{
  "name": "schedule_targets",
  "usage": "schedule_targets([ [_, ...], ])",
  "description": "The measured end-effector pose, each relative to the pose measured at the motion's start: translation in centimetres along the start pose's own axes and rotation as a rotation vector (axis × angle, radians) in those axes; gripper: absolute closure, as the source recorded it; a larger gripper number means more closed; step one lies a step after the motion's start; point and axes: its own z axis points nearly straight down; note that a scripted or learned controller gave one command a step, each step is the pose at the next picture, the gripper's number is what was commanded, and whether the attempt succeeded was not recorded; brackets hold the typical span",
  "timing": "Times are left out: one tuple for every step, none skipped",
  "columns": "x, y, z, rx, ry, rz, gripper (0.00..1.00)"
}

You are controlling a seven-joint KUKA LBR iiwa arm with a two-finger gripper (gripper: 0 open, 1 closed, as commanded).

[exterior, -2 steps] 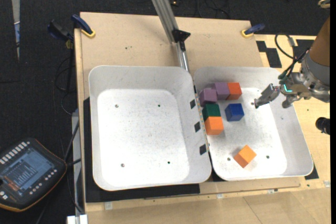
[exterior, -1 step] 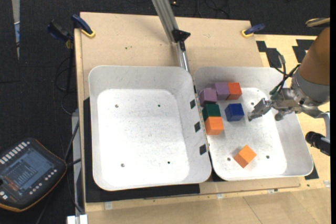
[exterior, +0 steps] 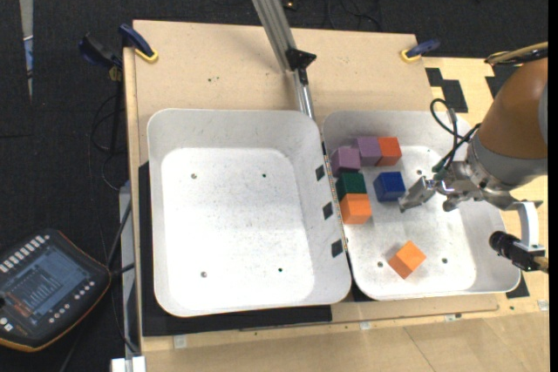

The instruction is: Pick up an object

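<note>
Several coloured cubes lie in the right bin (exterior: 453,274). Two purple cubes (exterior: 357,153) and an orange cube (exterior: 389,150) sit at the back. Below them are a green cube (exterior: 352,184), a blue cube (exterior: 389,185) and an orange cube (exterior: 356,208). Another orange cube (exterior: 406,260) lies alone near the front. My gripper (exterior: 431,201) hangs over the bin's middle, just right of the blue cube. It is open, with nothing between its fingers.
The left bin (exterior: 174,187) sits beside the right one, sharing a raised middle rim (exterior: 330,205). A slanted metal pole (exterior: 270,4) crosses the bench top at the back. A teach pendant (exterior: 44,287) lies off the bench at the lower left.
</note>
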Motion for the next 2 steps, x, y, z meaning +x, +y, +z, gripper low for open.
schedule_targets([
  [0.0, 0.0, 4.8, -0.003, -0.001, 0.0, 0.0],
  [0.0, 0.1, 3.6, -0.007, -0.002, 0.0, 1.0],
])
